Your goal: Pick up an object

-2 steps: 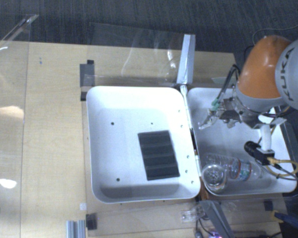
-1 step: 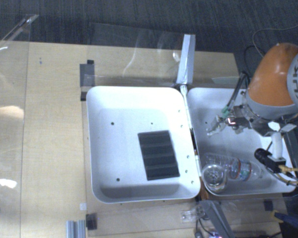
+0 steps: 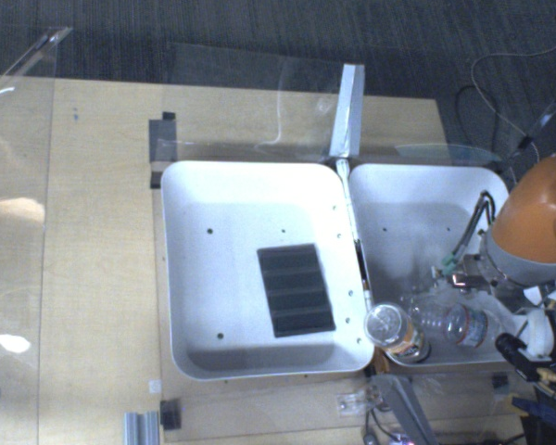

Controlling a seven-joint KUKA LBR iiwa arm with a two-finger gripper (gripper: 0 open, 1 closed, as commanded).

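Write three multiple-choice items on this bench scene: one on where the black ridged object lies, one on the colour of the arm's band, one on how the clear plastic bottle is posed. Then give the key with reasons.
1. Where does the black ridged pad lie?
A. In the left bin
B. In the right bin
C. On the bench outside the bins

2. What colour is the band above the arm's wrist?
A. Blue
B. Orange
C. Green

3. How is the clear plastic bottle posed?
A. Standing upright
B. Lying on its side
C. Hanging from the bin wall

Key:
1 A: the pad rests flat on the floor of the left bin.
2 B: the rounded band at the view's right is orange.
3 B: the bottle lies lengthwise on the floor of the right bin, beside a can.
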